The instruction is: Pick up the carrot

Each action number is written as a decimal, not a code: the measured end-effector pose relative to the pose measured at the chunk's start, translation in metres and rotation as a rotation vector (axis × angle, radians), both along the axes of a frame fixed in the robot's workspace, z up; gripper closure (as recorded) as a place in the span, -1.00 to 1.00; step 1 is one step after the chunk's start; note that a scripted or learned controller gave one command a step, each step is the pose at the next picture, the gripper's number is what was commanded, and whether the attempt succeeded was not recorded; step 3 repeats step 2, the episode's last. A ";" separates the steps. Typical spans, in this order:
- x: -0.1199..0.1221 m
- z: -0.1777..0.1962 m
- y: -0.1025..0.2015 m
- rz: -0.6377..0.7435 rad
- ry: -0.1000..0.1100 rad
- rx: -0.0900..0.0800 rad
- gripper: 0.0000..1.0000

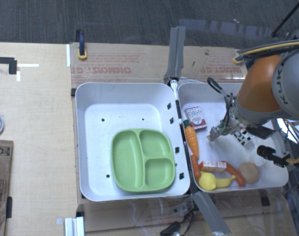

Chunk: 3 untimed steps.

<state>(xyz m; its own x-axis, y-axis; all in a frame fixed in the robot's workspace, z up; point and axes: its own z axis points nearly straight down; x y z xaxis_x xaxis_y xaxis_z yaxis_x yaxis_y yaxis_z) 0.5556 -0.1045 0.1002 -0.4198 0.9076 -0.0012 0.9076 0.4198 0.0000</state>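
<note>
Orange and slim, the carrot (191, 139) lies along the right bin's (282, 181) left wall — off to the left of the gripper (216, 133), apart from it. Whether the jaws are spread or clenched I cannot tell. Below them lie a lemon (207, 181) and sausage (236, 174) — the left bin (90, 146) holds a green divided plate (142, 160).

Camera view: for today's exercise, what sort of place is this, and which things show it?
Probably a robotics lab bench: a grey and orange arm reaches over two white bins, one holding toy food such as a carrot.
</note>
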 end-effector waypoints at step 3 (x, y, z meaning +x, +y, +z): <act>-0.027 0.090 0.129 0.163 0.002 0.000 1.00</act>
